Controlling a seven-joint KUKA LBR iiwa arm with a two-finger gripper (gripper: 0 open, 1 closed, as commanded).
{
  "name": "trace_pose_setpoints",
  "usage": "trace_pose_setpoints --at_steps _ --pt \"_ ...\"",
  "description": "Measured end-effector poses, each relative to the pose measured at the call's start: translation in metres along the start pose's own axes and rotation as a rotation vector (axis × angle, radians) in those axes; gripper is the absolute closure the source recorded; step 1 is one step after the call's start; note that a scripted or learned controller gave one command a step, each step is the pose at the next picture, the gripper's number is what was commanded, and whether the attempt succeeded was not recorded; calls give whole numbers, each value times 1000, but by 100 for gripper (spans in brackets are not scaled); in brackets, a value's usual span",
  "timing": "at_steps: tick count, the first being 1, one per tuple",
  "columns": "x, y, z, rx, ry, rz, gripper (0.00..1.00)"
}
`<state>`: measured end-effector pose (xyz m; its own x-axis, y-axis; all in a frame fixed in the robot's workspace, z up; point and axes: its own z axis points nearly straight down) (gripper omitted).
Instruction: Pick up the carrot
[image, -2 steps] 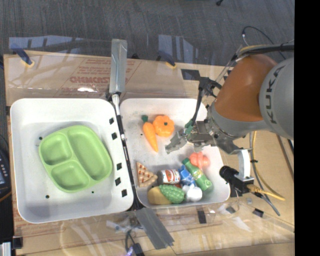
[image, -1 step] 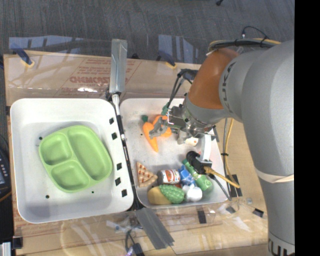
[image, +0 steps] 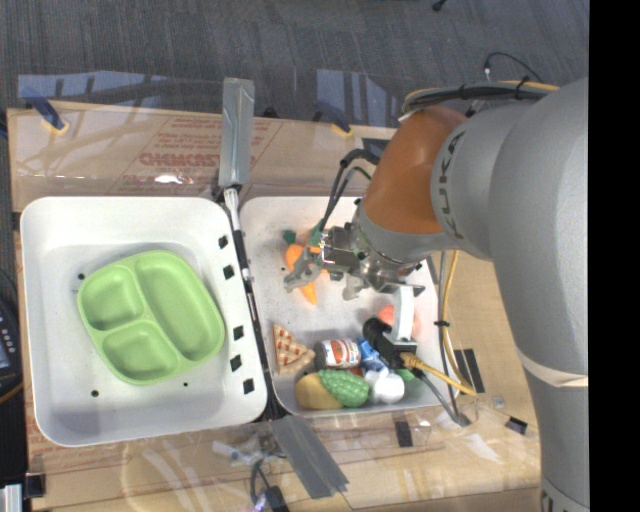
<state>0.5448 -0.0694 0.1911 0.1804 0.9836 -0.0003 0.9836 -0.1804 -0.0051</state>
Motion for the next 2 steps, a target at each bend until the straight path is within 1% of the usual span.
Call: trace_pose_setpoints --at_steps 1,2 --pt "0 58 0 -1 0 22 0" --pt "-23 67 100 -2 0 34 0"
